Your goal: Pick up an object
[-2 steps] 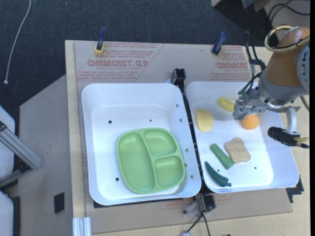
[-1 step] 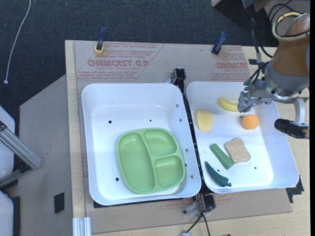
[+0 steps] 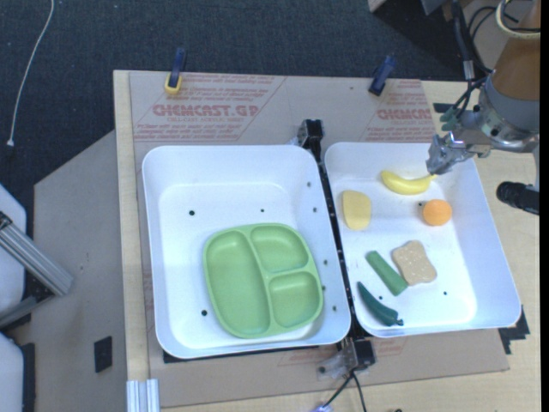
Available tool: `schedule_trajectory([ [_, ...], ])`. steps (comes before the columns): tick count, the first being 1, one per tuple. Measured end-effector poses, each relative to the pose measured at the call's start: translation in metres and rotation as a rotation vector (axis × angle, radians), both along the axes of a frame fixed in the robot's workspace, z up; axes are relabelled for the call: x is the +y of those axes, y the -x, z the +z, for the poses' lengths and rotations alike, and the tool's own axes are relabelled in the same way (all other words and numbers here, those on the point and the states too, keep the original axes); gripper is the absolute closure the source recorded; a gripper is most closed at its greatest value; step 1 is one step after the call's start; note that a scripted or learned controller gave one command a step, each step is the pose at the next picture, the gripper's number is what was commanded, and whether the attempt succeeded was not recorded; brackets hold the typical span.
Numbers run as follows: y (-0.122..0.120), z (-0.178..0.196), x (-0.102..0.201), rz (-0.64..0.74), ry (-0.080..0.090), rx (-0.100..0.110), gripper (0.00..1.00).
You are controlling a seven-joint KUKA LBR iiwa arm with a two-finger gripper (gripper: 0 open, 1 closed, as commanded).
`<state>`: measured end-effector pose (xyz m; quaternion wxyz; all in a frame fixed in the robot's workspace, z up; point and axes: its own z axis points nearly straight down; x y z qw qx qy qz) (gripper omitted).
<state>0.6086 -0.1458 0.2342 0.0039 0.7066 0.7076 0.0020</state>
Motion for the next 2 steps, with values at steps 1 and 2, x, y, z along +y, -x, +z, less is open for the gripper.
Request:
schedule_trajectory([
  [1,-0.001,0.054,0.0,0.0,0.0,0.0,1.0],
  [2,0.006,0.037,0.046,0.003,-0.005,0.012,1.0],
])
